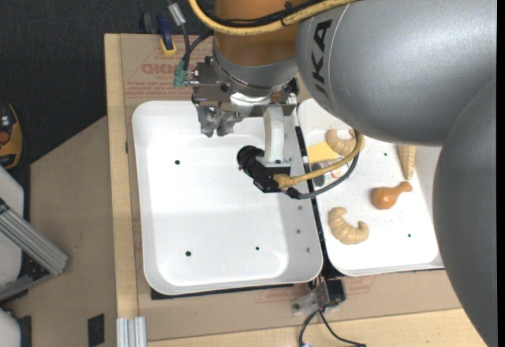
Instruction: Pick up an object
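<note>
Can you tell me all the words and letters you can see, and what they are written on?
"KA": black letters on the grey arm, the rest of the word cut off from sight.
Red print on the brown board behind the left bin: too blurred to read.

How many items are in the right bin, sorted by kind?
Croissants: 2, one low in the bin and one by the divider
Drumstick: 1
Yellow wedge: 1
Cone-like piece at the arm's edge: 1
Total: 5 visible; the arm hides part of the right bin.
</note>
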Controlling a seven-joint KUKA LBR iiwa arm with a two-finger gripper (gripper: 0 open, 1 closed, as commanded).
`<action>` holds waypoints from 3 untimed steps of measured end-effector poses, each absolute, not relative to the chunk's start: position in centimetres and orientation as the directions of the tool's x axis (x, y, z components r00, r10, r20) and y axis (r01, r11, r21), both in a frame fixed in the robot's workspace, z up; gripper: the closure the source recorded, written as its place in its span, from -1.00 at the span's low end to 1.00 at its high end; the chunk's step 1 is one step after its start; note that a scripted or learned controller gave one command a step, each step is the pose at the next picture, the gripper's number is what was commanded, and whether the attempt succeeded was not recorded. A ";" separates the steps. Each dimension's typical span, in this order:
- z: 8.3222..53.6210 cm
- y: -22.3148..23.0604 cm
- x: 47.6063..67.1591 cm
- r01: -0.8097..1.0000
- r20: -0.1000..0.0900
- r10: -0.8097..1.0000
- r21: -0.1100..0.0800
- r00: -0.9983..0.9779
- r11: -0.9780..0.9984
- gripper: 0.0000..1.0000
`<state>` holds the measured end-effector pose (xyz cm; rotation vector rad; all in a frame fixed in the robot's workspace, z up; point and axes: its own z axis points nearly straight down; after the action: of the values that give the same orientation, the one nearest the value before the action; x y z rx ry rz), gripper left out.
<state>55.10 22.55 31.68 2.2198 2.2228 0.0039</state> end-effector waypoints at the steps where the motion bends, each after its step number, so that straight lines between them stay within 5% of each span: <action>1: 32.7 22.6 55.1 1.000 0.002 1.000 0.004 -0.002 0.002 1.00; 2: 32.1 22.5 48.2 1.000 -0.001 1.000 -0.007 -0.003 0.003 1.00; 3: 31.7 22.4 47.9 1.000 0.000 1.000 -0.004 -0.001 0.001 1.00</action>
<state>47.87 22.43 31.72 2.2226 2.2237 -0.0048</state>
